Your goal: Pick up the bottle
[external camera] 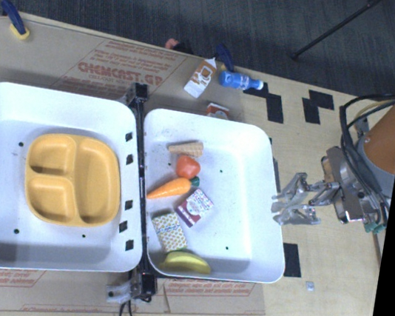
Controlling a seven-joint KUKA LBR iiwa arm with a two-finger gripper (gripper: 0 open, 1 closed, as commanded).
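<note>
Locate the bottle (239, 82) lying on the counter (306, 314) at 12 o'clock, outside both bins. The pincer (291, 203) stands wide, empty, at 3 o'clock. Expect light, slippery, roll-prone plastic; grip mid-body.

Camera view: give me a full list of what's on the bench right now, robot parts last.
Bottle: 1, blue, lying on the bench behind the right bin.
Small carton: 1, white and brown, left of the bottle.
Bins: 2, white, left bin, right bin.
Divided plate: 1, yellow, left bin.
Right bin holds: wafer, tan; tomato, red; carrot, orange; red packet; patterned packet; banana, yellow-green.
Claw: 1, silver, over the bench right of the right bin.
</note>
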